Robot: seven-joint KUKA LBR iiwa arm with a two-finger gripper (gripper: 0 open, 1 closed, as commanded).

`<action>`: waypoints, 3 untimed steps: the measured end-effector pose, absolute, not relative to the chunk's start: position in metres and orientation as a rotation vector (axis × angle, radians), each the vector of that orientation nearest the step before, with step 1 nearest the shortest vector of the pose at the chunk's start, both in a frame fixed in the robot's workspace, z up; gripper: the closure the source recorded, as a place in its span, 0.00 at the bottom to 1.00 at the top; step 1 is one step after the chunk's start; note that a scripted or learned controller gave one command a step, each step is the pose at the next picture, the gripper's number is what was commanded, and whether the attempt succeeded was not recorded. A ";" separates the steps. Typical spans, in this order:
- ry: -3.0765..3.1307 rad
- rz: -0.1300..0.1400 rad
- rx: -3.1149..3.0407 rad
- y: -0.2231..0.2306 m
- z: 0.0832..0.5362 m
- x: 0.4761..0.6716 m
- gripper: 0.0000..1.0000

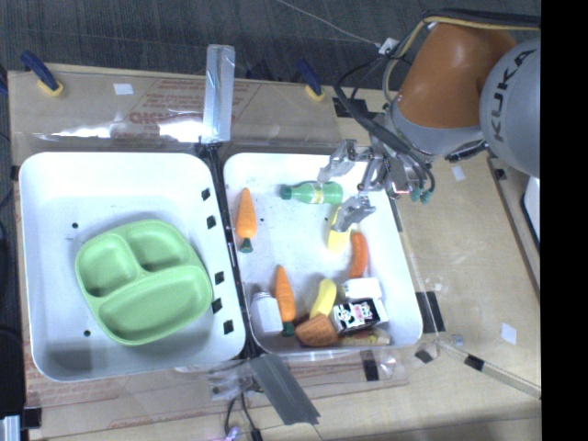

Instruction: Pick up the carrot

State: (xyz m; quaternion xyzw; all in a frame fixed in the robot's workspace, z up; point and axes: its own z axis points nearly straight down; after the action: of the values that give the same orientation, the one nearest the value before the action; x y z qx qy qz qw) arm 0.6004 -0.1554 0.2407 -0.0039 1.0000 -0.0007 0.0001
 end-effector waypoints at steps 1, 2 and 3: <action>3.137 0.001 0.235 -0.138 0.093 0.566 0.00; 3.092 0.001 0.566 -0.103 0.092 0.530 0.00; 3.086 -0.016 0.314 -0.101 0.100 0.487 0.00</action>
State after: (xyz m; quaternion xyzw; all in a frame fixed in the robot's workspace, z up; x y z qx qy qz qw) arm 0.4871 -0.1015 0.1001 0.1010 0.9947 -0.0051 0.0198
